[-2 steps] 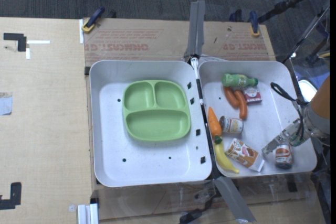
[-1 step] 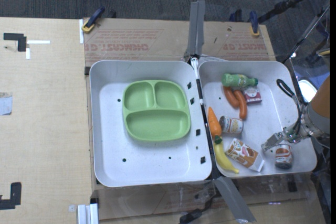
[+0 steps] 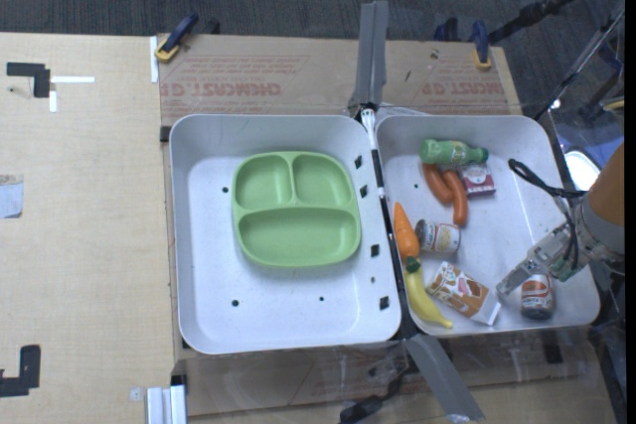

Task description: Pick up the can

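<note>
Can (image 3: pixel 537 296) lies on the floor of the right bin (image 3: pixel 571 149), near-right corner, not lifted. Gripper (image 3: pixel 525 275) is low, right at its left side; can't tell if the fingers are apart or together. Grasp unconfirmed, lift not yet done

Small can (image 3: pixel 537 296) with orange-red and white label and silvery metal ends lies on its side at the near right corner of the right white bin (image 3: pixel 497 127), close against the bin's right wall, just right of a flat orange snack packet (image 3: pixel 459 293).
</note>
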Robot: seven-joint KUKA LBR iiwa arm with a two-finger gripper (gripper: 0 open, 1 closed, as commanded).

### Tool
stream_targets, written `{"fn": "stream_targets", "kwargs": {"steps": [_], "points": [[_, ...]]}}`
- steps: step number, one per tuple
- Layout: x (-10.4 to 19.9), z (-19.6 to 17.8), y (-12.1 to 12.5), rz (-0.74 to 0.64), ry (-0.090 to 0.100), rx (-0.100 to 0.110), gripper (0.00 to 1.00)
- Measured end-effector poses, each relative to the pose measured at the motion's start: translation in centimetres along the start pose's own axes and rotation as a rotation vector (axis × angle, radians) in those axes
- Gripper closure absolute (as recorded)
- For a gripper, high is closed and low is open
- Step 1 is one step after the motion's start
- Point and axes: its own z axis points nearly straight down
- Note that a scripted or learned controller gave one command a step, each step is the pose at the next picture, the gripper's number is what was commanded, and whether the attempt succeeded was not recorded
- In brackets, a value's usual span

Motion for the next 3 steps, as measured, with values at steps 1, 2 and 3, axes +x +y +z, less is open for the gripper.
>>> {"fn": "stream_targets", "kwargs": {"steps": [1, 2, 3], "points": [[-0.1, -0.8, 0.1, 0.003, -0.001, -0.001, 1.00], [-1.7, -0.5, 2.4, -0.290, -0.004, -0.002, 1.00], [1.1, 0.0, 0.8, -0.040, -0.001, 0.000, 1.00]]}}
